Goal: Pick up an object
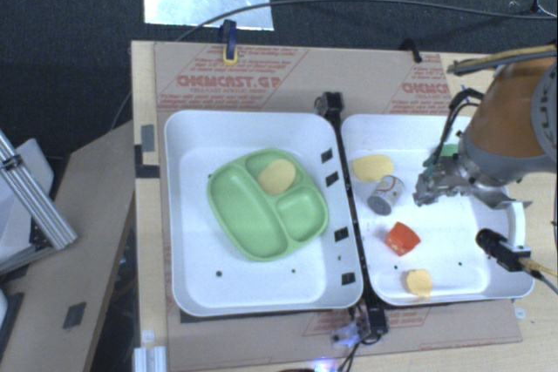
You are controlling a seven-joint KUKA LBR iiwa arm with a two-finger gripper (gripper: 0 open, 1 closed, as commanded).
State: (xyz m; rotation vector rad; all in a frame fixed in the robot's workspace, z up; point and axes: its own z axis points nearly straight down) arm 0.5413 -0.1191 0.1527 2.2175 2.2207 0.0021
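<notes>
Approach stage: the end effector [425, 187] hangs over the right bin [453, 128], nothing yet picked.

Whether it is released or clenched cannot be told from this slant, and no object shows in its grip. Candidates lie in that bin: a small metal can [384, 194] just beside it, a yellow piece [372, 165] near the can, a red block [402, 238] and a small yellow item [418, 281] lower down. The next move likely calls for centring over the can and descending.
</notes>
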